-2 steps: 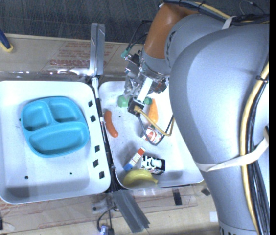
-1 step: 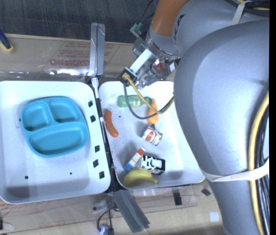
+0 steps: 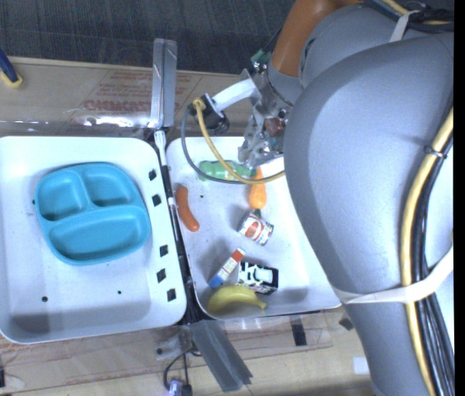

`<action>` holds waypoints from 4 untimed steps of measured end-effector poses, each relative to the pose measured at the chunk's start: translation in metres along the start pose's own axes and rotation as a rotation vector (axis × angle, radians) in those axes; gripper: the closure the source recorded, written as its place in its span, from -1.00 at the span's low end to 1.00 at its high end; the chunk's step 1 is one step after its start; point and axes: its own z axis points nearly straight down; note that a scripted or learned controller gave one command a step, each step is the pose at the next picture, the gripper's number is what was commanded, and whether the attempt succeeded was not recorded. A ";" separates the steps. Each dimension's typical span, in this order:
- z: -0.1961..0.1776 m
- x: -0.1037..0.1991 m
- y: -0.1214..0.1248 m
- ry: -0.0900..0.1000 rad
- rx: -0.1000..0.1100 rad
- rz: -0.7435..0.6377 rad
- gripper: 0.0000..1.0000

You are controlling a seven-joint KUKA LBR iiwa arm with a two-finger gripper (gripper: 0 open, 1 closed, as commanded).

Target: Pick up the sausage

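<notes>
The gripper (image 3: pixel 255 151), its finger state impossible to tell, hovers apparently over the green item (image 3: pixel 216 170), so reaching the sausage (image 3: pixel 186 208) comes next.

Sausage (image 3: pixel 185 207) in right bin (image 3: pixel 216 246) — gripper (image 3: pixel 255 153) above.

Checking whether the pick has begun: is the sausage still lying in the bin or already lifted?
Lying in the bin. The sausage rests flat on the floor of the right bin near its left wall, apart from the pincer.
</notes>
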 end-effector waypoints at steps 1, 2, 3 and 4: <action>-0.005 -0.047 -0.023 -0.002 0.000 -0.002 1.00; 0.063 -0.013 -0.122 -0.004 -0.002 -0.177 1.00; 0.063 -0.054 -0.166 -0.003 0.000 -0.338 1.00; 0.006 0.008 -0.174 -0.001 -0.004 -1.044 1.00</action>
